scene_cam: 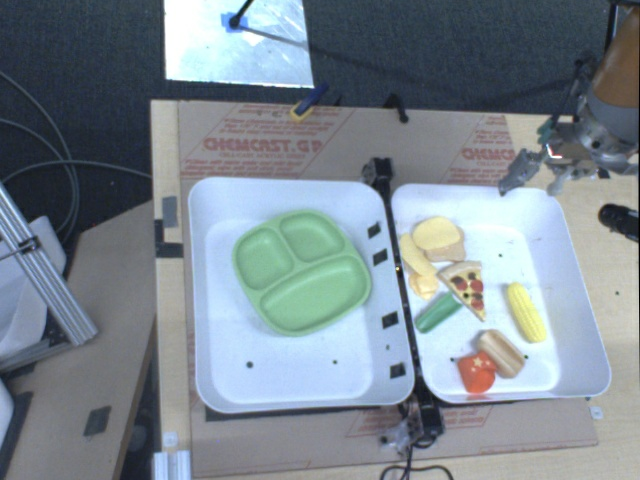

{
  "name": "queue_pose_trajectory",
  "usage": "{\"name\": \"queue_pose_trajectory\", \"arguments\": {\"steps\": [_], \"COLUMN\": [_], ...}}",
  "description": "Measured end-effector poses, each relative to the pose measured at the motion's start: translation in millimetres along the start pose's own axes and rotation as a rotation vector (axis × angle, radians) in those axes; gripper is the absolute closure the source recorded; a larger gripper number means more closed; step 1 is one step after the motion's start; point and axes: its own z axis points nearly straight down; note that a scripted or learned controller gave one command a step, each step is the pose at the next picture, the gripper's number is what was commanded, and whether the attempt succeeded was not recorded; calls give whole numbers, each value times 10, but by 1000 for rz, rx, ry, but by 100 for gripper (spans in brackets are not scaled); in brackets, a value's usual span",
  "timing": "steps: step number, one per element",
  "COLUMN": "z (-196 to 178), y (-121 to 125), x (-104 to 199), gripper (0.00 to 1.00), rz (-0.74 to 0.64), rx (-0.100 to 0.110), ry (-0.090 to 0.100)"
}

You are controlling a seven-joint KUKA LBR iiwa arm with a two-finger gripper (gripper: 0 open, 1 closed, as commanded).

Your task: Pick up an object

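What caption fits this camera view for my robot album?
Robot gripper hovers over right bin of toy food; green plate sits in left bin.

This is a robotics lab, not a kitchen. Two shallow white plastic bins (300,193) sit side by side on a brown printed cardboard sheet (262,140) laid over the pale wooden table (110,308). Black cables (40,183) loop across dark grey carpet (80,38). Silver aluminium framing (40,278) stands at the left. The food is plastic toys.
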Motion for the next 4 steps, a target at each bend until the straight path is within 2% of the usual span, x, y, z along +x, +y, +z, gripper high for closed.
{"name": "queue_pose_trajectory", "arguments": {"steps": [1, 2, 3, 4], "z": [1356, 1541, 1422, 954], "y": [-785, -955, -936, -948], "x": [-67, -248, -244, 711], "gripper": [0, 0, 100, 100], "rz": [5, 1, 0, -9], "rx": [17, 2, -3, -3], "ry": [5, 4, 1, 3]}}
